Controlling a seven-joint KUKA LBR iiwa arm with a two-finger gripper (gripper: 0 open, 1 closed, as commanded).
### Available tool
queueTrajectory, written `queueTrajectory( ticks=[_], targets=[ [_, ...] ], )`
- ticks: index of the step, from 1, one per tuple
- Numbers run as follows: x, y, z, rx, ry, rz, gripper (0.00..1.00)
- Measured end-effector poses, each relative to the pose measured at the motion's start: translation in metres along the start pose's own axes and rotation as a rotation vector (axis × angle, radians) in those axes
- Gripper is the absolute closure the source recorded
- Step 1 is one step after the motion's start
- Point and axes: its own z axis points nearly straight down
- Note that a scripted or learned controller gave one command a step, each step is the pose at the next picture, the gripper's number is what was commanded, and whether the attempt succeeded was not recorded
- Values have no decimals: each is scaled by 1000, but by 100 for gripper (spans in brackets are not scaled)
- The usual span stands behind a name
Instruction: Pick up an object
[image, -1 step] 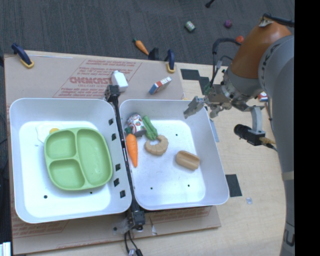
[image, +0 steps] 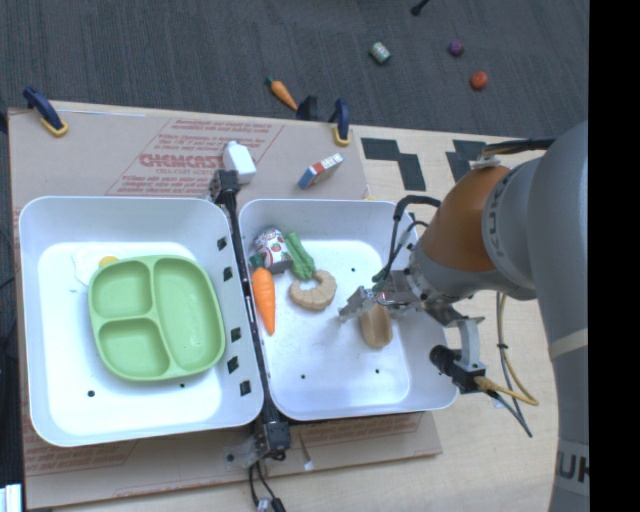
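1. Looking down on the bench, two white bins sit side by side: left bin (image: 50, 330) and right bin (image: 330, 385)
2. Left bin holds a green divided plate (image: 155, 316), three compartments, lying flat, with a small yellow bit (image: 107, 262) poking out at its upper left edge
3. Right bin has a carrot (image: 263, 298) along its left wall, pointy end toward the near side, a crinkly wrapped thing (image: 270, 247) and a green piece (image: 299, 256) just above it, and a tan ring-shaped piece (image: 313, 291) next to those
4. The arm (image: 520, 225) comes in from the right, orange band above the wrist, and the gripper (image: 370, 300) is down inside the right bin
5. A brown rounded object (image: 376, 326) sits right under the fingertips, touching or nearly so. Can't tell how far apart the fingers are or whether they actually have it pinched
6. Behind the bins on the cardboard (image: 150, 150): a white block (image: 240, 160) and a small red-white-blue box (image: 320, 171). Off the bench on the dark floor there's another little carrot (image: 282, 93) and a few small scattered toys
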Motion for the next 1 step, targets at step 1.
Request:
queueTrajectory(
  ticks=[1],
  targets=[
    [0, 1, -10, 1, -2, -7, 100]
  ],
)
